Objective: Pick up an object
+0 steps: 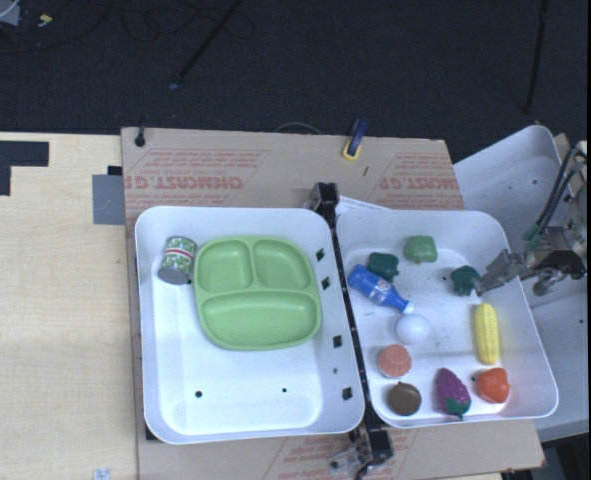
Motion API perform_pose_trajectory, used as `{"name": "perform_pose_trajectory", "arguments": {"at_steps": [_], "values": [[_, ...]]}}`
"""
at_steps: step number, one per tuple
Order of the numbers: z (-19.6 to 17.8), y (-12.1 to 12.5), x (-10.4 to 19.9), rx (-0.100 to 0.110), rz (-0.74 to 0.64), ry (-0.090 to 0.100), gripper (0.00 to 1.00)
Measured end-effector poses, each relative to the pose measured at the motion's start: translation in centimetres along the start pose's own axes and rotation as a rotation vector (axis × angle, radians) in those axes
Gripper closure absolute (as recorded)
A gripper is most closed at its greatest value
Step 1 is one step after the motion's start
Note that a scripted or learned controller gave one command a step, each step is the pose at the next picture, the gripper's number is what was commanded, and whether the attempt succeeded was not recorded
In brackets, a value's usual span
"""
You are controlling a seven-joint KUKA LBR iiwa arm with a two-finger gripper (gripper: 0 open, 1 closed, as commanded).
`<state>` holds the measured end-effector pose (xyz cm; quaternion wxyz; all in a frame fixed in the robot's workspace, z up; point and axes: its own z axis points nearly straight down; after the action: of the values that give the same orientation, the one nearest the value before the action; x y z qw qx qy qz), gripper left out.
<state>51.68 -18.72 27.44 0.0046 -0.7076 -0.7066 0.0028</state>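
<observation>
Nothing is lifted yet: the claw (503, 268) hangs at the right white bin's (535, 363) edge beside a small dark-green toy (463, 280); its state I cannot tell.

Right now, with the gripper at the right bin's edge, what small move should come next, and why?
Probably a short push further in over the right bin, then a descent. The gripper sits at the bin's right side with its tip beside the dark green toy, and nothing shows between its fingers. That toy is the nearest pick; the yellow corn lies just below it.
</observation>
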Motion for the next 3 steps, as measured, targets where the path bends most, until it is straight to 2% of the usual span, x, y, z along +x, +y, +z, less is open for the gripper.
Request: {"name": "perform_pose_trajectory", "arguments": {"at_steps": [1,3], "values": [[-0.5,0.2,0.0,-0.01,-0.001,-0.002,0.0],[8.4,0.5,0.1,-0.004,-0.002,0.0,0.0]]}}
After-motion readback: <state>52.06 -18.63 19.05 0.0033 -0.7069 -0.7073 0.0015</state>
